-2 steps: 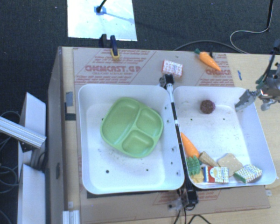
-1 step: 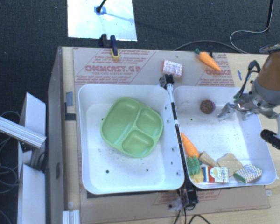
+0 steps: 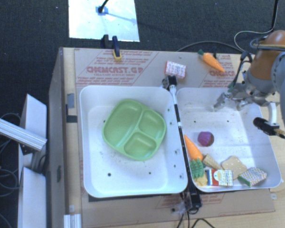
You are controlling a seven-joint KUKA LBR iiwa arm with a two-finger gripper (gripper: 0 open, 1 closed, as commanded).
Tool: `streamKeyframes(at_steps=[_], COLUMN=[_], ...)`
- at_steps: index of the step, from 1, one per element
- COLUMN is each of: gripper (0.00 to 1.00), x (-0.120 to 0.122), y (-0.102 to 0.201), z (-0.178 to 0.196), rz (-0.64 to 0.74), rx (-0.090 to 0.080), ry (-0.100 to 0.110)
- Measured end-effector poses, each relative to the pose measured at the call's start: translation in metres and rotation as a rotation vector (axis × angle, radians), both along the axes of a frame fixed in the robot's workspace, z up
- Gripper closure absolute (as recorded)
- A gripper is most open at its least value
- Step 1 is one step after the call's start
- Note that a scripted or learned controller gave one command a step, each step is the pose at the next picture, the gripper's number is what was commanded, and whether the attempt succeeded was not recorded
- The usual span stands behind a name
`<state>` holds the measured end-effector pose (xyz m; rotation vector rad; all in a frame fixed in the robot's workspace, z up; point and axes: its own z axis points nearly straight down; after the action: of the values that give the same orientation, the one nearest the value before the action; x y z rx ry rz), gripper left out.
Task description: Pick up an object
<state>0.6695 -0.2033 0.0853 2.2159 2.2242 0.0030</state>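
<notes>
Dark carpet is being seen around a cardboard-covered tabletop (image 3: 133, 69), on which two shallow white bins are sitting side by side. With the green divided plate (image 3: 134, 128) taken as the landmark: the left bin (image 3: 97, 175) is lying under and around it, and the right bin (image 3: 261, 148) is lying to its right, the two rims touching. The grey arm (image 3: 275, 61) is being held above the far right corner of the right bin, well right of the plate. Its pincer (image 3: 232, 99) is being held low over the bin's upper part, with nothing seen between its fingers; whether they are parted cannot be told. To the plate's lower right, toy foods are being kept clustered: a carrot (image 3: 193, 147), a green piece (image 3: 197, 167), crackers (image 3: 233, 164) and a small carton (image 3: 223, 177). A purple ball (image 3: 205, 138) is lying just right of the plate, apart from the cluster. A second carrot (image 3: 213, 61) and a small striped box (image 3: 175, 69) are lying on the tabletop beyond the plate.
</notes>
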Motion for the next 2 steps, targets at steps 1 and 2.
streamKeyframes(at_steps=[1,2], gripper=[0.00,0.00], x=[-0.087,-0.160], y=[0.034,0.077], z=[-0.001,-0.001], rz=[-0.002,-0.003], rx=[0.000,0.001], ry=[0.002,0.003])
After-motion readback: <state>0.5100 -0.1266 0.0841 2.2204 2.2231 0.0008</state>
